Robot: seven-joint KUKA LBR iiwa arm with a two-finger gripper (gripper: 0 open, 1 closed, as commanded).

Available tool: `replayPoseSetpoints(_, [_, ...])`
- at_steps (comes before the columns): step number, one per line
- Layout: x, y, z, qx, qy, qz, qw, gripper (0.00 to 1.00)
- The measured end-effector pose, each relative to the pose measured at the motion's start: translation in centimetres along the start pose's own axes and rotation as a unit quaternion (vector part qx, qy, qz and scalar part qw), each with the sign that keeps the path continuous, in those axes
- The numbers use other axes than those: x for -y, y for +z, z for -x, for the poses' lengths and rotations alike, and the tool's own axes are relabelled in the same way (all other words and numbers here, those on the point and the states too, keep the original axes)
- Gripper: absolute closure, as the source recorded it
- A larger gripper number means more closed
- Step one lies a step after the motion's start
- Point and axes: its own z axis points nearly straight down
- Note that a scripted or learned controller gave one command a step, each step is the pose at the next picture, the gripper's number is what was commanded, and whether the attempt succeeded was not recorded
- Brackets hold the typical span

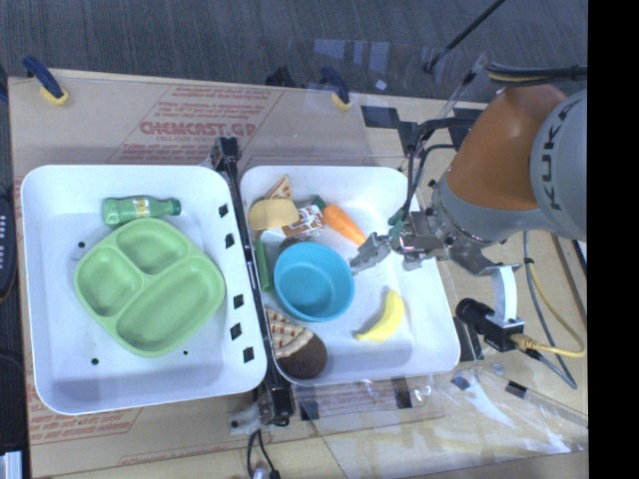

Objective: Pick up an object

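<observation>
Carrot [342, 224]: right bin [431, 312], upper middle, just beside blue bowl [314, 280]. Likely light, rigid, smooth plastic; grip across mid-body. Hand [367, 251] near carrot, fingers spread, pinching nothing.

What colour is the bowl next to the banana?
The bowl is blue, seen in the camera view, in the right bin beside the yellow banana.

Two white bins [50, 297] sit side by side. The left one holds one green divided plate [150, 285] and one green bottle [140, 208]. The right one holds one blue bowl [314, 281], one banana [383, 317] and one carrot [343, 224].
</observation>
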Motion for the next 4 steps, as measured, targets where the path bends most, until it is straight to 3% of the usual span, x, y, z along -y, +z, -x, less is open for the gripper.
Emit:
replayPoseSetpoints(1, [-2.5, 14.6, 6.7, 0.001, -0.151, 0.003, 0.9885, 0.0])
replayPoseSetpoints(2, [-2.8, 13.4, 6.6, 0.0, -0.156, 0.003, 0.9878, 1.0])
replayPoseSetpoints(3, [-2.6, 13.6, 6.6, 0.0, -0.155, 0.0, 0.9879, 0.0])
replayPoseSetpoints(4, [-7.5, 14.9, 0.7, 0.0, 0.031, 0.001, 0.9995, 0.0])
